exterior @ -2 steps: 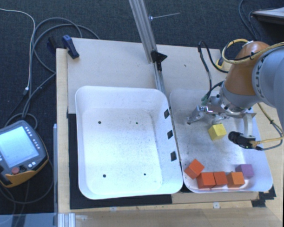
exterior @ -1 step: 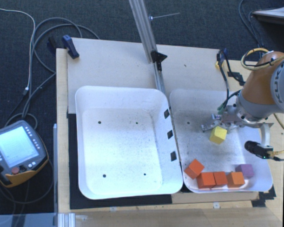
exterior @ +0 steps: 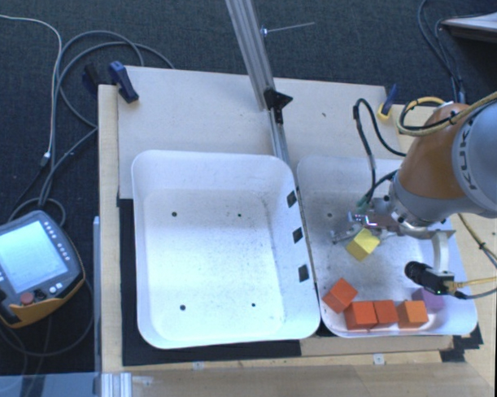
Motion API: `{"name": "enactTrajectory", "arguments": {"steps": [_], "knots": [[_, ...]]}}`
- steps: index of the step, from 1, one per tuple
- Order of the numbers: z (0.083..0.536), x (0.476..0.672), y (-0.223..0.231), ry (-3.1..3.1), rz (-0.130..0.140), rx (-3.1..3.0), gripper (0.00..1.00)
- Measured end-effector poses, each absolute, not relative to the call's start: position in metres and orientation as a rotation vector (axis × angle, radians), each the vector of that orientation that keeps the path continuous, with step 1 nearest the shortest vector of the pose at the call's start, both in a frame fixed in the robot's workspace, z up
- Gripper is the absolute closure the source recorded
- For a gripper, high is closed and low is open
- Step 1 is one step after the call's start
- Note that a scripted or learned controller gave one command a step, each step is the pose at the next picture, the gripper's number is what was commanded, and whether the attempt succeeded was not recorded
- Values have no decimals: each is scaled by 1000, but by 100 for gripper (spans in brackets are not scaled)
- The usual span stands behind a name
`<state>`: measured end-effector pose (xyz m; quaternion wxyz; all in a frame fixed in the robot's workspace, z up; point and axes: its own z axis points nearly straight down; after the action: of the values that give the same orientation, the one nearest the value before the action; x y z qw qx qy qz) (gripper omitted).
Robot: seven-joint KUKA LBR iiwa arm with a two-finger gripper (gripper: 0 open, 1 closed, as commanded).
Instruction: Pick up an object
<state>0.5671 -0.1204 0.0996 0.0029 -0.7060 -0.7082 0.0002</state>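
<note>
Camera view: gripper (exterior: 360, 230) sits low in the right bin (exterior: 318, 188), fingers seemingly pinching the yellow block (exterior: 363, 245) at its top corner — looks lifted, tilted. Orange blocks (exterior: 375, 310) bunched against the near wall — harder grabs.

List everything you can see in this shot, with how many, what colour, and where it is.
Bins: two, white, side by side on the bench.
Orange blocks: four, along the right bin's near edge.
Yellow block: one, mid right bin, at the gripper.
Purple object: one, right bin's near right corner, partly hidden.
Blue clamp: one, bench's far left corner.
Teach pendant: one, grey and orange, on the floor at left.
Metal pole: one, silver, above the bins.
Arm: one, grey with an orange band, from the right.
Gripper: one, over the right bin.
</note>
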Motion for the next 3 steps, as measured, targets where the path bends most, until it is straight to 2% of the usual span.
{"name": "enactTrajectory", "arguments": {"steps": [1, 2, 3], "knots": [[189, 587, -89, -2233, -12, -2222, 0], [119, 562, -105, -2235, -17, -2231, 0], [112, 538, -96, -2249, -30, -2249, 0]]}}
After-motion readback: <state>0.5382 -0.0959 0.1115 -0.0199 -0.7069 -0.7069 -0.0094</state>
